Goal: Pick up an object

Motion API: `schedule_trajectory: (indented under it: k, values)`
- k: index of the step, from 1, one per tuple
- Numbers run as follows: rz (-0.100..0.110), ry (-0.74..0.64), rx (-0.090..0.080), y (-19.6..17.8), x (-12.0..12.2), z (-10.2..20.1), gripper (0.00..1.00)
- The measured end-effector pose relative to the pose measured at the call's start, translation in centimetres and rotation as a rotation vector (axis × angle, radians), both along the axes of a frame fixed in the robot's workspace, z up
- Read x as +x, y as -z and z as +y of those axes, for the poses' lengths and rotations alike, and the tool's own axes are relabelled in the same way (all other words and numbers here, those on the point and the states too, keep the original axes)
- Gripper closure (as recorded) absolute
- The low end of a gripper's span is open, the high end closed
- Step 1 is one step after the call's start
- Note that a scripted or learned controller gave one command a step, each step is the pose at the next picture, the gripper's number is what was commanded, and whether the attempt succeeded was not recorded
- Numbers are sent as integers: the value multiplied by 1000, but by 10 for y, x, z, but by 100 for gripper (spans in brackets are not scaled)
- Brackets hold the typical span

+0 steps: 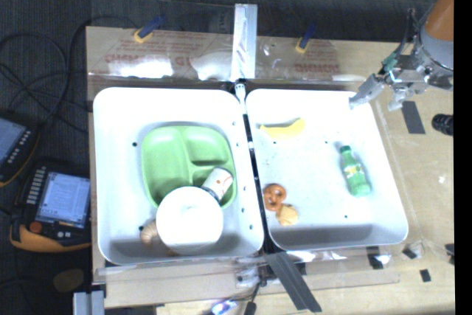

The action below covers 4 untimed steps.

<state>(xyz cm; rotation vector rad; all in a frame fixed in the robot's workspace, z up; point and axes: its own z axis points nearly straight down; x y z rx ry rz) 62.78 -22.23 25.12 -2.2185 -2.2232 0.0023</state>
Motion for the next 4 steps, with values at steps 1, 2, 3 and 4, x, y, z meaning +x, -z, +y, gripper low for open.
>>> schedule_trajectory:
  k: [1, 2, 3, 4]
  values:
    - [-1, 219, -3, 97, 41, -1, 0]
    - [-8, 339, 4, 130, -7, 12, 0]
    - [-20, 174, 4, 159, -73, 22, 0]
    - [-18, 175, -1, 151, -74, 20, 100]
